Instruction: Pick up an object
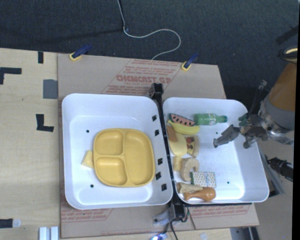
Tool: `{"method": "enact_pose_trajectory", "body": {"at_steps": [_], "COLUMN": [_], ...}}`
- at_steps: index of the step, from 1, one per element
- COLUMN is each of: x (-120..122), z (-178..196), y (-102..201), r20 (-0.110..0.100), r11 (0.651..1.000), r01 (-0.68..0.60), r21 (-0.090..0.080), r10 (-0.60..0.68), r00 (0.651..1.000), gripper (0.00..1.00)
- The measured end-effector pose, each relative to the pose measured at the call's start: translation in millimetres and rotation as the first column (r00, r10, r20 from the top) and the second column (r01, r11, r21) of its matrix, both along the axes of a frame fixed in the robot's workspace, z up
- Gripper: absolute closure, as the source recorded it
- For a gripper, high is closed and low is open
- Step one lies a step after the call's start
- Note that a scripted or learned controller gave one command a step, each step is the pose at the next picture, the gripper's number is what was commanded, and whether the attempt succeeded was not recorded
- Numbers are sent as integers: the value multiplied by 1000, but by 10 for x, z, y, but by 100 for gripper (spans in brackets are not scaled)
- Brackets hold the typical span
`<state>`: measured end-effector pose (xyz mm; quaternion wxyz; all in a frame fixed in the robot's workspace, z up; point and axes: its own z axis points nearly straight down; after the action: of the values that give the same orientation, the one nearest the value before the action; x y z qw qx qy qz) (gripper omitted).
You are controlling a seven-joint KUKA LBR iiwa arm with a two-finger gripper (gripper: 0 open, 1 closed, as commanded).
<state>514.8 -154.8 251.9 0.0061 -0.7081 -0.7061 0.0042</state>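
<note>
- Camera view, right of centre: I see the gripper (236, 135) over the right bin (245, 192), near that bin's right wall. Two dark fingers show, one (223, 138) reaching left toward the bin's middle and one (251, 140) by the wall. They stand wide apart with nothing between them.
- The arm (283, 97) enters from the right edge of the frame, grey with an orange section above the wrist.
- Below the gripper I see only bare white bin floor. The objects lie well to its left.
- Along the right bin's left side, top to bottom: a green bottle (209, 118) lying on its side at the upper middle, a watermelon slice (181, 119) just left of it, a banana (183, 128) beneath that, a pale yellow piece (179, 145) with a red and brown item touching its right edge, a tan ring-shaped piece (189, 167), a small patterned box (203, 179), and a brown drumstick-shaped item (200, 194) at the lower edge.
- The left bin (74, 109), centre left of the frame, holds a yellow divided plate (124, 157) with three compartments. A pale yellow wedge (87, 159) sticks out from under the plate's left edge.
- Both bins rest on a cardboard sheet (136, 77) with red print. A white cable (148, 33) loops across the dark floor at the top of the frame.
</note>
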Motion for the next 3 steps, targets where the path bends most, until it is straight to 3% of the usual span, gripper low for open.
{"method": "enact_pose_trajectory", "body": {"at_steps": [1,3], "x": [24,-32], "z": [65,-1136], "y": [4,-70], "r20": [12,9], "r11": [1000,1000], "r01": [-4,-3], "r21": [-2,-2], "r10": [4,3], "r00": [1000,1000], "gripper": [0,0]}}
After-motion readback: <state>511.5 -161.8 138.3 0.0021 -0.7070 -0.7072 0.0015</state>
